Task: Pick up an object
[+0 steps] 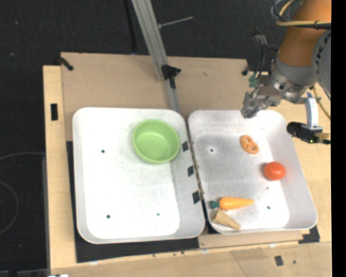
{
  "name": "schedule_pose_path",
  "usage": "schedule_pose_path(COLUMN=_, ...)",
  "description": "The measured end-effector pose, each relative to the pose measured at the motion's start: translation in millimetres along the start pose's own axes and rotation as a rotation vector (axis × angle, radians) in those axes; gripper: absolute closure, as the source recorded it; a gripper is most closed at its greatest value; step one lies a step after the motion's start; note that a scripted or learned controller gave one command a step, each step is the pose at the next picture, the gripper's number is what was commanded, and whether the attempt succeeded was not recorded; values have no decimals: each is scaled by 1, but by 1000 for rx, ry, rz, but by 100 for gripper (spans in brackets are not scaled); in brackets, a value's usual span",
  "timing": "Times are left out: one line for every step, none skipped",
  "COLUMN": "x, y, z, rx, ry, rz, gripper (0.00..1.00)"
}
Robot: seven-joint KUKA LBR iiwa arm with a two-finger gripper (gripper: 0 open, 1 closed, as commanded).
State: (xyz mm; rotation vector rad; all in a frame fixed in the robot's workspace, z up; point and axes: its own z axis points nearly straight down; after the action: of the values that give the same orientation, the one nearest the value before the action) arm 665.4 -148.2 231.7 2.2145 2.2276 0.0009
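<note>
End effector (251, 109) (grip state unclear) above right bin (288, 215): one carrot (236, 202), one tomato (274, 171).

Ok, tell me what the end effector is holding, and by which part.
Nothing. The end effector hangs above the far edge of the right bin, apart from the toys lying in it.

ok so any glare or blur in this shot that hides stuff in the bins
Camera view: the right bin has a bright washed-out sheen with a duller grey patch mid-floor; the green bowl, carrot and tomato stay readable; the gripper looks soft and dark, so its detail is lost.
</note>
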Motion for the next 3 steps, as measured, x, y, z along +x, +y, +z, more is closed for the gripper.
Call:
schedule_pose_path(x=56, y=-12, z=6, rx=1, ry=0, rz=0, gripper=100)
schedule_pose_path(x=113, y=-28, z=3, rx=1, ry=2, rz=-1, gripper=100)
schedule_pose_path(x=161, y=-39, z=-9, rx=2, ry=1, rz=3, gripper=100)
